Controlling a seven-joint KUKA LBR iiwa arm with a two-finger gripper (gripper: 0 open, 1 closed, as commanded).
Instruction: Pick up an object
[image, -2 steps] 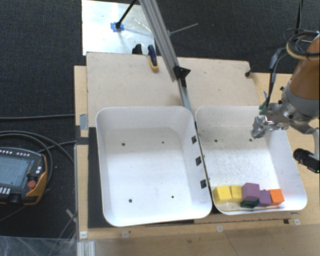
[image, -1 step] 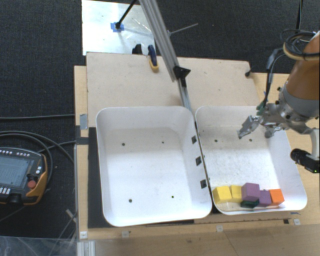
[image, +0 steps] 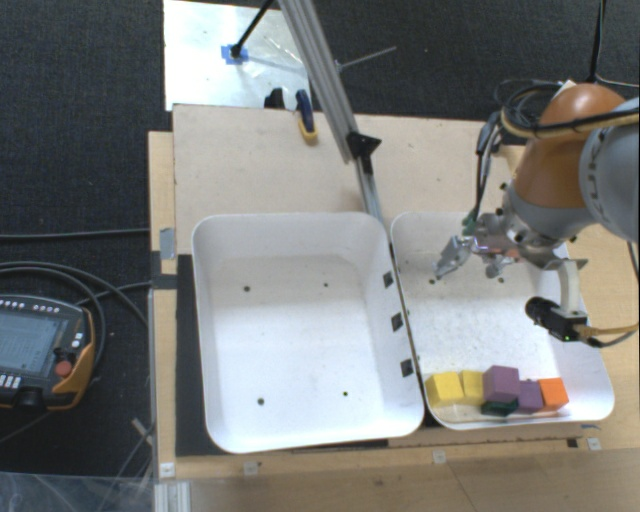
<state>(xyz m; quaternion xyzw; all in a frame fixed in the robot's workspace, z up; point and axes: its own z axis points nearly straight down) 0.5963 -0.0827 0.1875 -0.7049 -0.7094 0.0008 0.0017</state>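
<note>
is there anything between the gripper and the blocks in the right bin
No. In the camera view the gripper hangs over the upper part of the right bin, and the blocks sit along its near edge. The stretch between them is bare white bin floor.

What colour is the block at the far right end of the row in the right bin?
Orange block, clearest in the camera view, beside a purple block.
</note>
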